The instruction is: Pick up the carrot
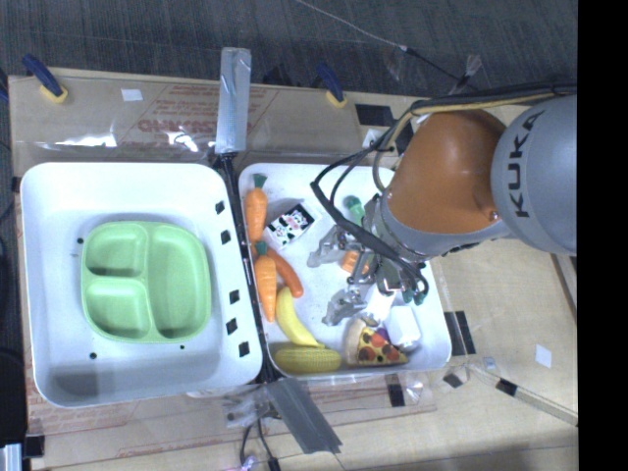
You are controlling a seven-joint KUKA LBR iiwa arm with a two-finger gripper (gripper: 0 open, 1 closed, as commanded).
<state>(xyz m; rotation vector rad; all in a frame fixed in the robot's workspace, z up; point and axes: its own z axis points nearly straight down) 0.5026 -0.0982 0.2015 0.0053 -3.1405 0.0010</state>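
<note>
Three carrot-like pieces lie along the left side of the right bin (432, 263). One carrot (255, 214) with a green top lies by the left wall. A second carrot (266, 287) lies just below it, and a slimmer orange-red piece (287, 275) slants beside that one. My gripper (333, 283) hangs over the middle of the right bin, to the right of the carrots and apart from them. Its two metal fingers (324, 254) are spread, with bare bin floor between them. A small orange object (350, 260) sits partly hidden under the wrist.
The right bin also holds a banana (292, 320), a corn cob (306, 359), a pizza slice (374, 346), a black-and-white box (287, 225), a white bottle (404, 324) and a small green item (351, 204). The left bin (39, 263) holds a green divided plate (147, 281).
</note>
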